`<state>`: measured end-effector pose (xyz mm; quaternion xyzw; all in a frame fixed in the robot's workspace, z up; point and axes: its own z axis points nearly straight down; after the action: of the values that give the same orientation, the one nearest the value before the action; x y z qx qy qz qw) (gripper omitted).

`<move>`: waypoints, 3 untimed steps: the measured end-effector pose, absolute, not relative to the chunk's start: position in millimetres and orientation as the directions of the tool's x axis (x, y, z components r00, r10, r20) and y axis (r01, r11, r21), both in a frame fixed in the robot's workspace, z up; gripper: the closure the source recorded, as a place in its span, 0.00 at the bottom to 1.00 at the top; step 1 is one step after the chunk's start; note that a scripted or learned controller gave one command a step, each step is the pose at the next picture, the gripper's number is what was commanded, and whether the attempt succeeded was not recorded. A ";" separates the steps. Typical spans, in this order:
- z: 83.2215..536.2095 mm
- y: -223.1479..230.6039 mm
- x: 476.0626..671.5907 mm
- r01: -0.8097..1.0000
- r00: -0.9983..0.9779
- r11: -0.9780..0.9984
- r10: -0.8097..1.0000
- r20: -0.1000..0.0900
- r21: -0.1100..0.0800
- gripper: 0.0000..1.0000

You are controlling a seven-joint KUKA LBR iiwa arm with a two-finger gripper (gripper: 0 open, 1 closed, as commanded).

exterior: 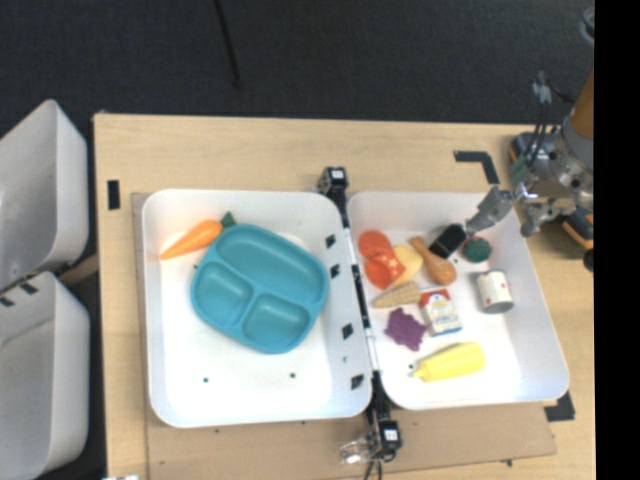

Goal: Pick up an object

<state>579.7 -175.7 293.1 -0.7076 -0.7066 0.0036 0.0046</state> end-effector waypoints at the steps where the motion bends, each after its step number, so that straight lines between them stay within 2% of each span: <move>1: 298.6 -175.3 581.2 1.000 -0.001 0.001 1.000 0.000 -0.002 0.00; 3: 199.8 -163.0 583.8 1.000 0.000 0.000 1.000 0.000 -0.006 0.00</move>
<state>583.8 -163.0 199.8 -0.7072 -0.7070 0.0022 0.0021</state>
